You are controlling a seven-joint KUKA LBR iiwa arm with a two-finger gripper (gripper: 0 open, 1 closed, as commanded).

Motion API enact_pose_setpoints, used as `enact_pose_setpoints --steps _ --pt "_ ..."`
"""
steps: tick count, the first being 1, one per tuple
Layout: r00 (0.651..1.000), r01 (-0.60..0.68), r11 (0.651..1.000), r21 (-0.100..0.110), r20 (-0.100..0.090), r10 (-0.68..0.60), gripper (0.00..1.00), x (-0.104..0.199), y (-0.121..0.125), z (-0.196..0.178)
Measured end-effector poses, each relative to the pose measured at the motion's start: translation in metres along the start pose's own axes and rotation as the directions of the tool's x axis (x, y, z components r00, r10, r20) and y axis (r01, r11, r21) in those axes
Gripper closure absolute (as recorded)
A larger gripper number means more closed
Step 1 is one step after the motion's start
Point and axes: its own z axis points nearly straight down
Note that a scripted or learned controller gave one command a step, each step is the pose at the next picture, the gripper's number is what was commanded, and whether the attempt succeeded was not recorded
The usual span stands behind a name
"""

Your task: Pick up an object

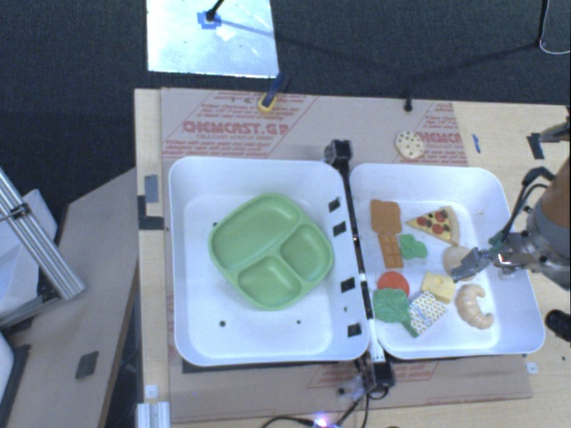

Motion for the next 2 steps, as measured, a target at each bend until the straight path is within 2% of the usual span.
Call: enact_pose_setpoints --steps 1,2 --pt "1.0 0.0 1.0 -0.001 0.0 0.0 0.0 0.001 0.004 0.042" --pt "1.0 -0.002 1.0 -0.011 0.007 0.002 0.0 -0.002 0.007 0.087"
